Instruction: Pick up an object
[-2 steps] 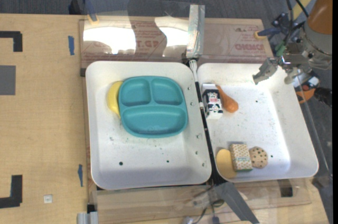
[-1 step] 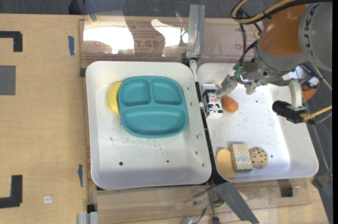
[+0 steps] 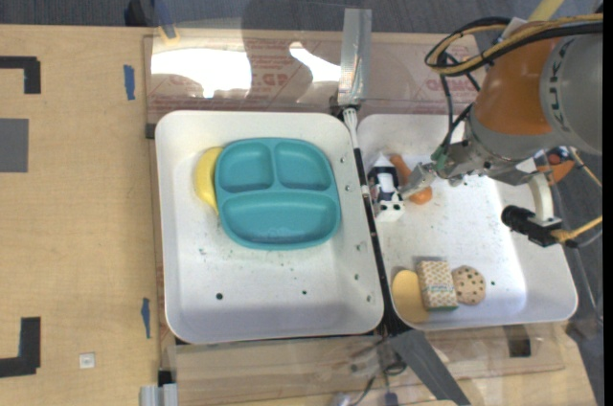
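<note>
My gripper [image 3: 433, 172] hangs low over the upper left part of the right bin [image 3: 536, 299], under the grey wrist with the orange band. Just below and left of its tip lies a small orange object [image 3: 419, 194]; whether they touch is unclear. A black-and-white toy figure [image 3: 386, 188] lies by the bin's left wall, with another small orange piece [image 3: 399, 169] above it. Near the front of the bin sit a patterned box [image 3: 436, 284], a round speckled cookie [image 3: 468, 283] and a tan disc [image 3: 406, 292].
The left bin [image 3: 192, 289] holds a teal divided plate [image 3: 278, 191] with a yellow object [image 3: 204, 176] partly under its left edge. A clear plastic panel [image 3: 249, 69] stands behind both bins. Yellow cables loop above the arm.
</note>
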Controlling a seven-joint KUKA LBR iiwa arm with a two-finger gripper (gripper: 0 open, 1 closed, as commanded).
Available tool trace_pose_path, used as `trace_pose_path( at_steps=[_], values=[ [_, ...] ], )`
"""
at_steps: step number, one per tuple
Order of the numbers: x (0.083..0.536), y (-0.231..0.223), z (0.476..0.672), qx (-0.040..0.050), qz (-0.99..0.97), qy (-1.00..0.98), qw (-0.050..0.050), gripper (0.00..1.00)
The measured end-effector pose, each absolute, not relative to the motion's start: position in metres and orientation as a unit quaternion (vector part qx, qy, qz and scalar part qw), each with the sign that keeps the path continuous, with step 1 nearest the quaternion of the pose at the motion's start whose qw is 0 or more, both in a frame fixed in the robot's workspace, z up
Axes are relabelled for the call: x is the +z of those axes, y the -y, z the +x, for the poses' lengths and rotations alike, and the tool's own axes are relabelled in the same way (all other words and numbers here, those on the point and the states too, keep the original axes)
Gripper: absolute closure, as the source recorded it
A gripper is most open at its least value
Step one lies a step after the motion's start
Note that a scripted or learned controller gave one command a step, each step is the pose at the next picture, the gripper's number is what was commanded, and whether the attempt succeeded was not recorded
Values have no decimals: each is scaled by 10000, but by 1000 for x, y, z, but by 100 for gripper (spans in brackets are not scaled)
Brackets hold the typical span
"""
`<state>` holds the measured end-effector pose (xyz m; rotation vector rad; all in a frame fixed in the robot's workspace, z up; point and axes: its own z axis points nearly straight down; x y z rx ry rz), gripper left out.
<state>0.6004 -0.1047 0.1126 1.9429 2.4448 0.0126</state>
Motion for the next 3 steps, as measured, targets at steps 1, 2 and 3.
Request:
trace_pose_path(
  at_steps=[1, 2, 3],
  values=[
    [107, 108, 598, 90, 5909, -8064, 225, 0],
    [119, 108, 598, 99, 5905, -8067, 227, 100],
    [238, 62, 628, 41, 5699, -8217, 57, 100]
  ],
)
